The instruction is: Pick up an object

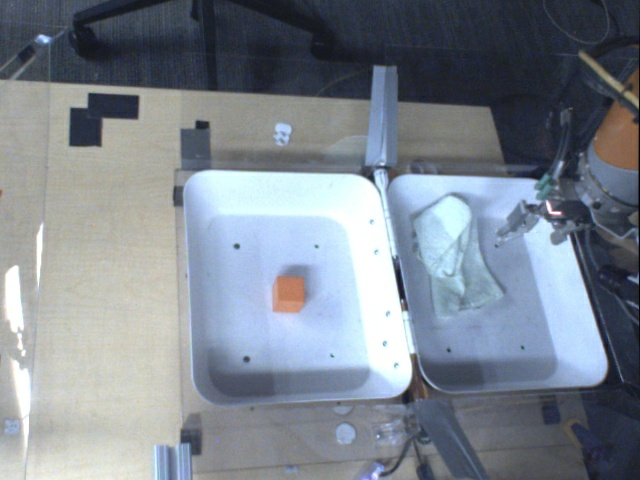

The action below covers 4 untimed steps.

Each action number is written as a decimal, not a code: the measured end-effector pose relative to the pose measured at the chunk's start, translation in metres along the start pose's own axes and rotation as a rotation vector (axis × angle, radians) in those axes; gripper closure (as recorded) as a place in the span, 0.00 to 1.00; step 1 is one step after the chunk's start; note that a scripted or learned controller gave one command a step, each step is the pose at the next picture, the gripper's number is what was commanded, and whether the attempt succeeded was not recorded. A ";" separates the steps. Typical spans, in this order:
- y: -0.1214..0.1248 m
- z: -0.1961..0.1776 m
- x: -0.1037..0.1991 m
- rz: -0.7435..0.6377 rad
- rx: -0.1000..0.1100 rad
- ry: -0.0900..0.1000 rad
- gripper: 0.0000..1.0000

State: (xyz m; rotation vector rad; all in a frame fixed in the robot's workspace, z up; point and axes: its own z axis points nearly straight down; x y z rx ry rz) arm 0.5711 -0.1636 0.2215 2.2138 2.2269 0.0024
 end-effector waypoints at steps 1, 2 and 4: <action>0.030 0.124 0.020 -0.004 -0.003 0.000 0.00; 0.030 0.125 0.020 -0.003 -0.003 0.000 0.00; 0.030 0.001 0.048 0.285 -0.001 0.000 1.00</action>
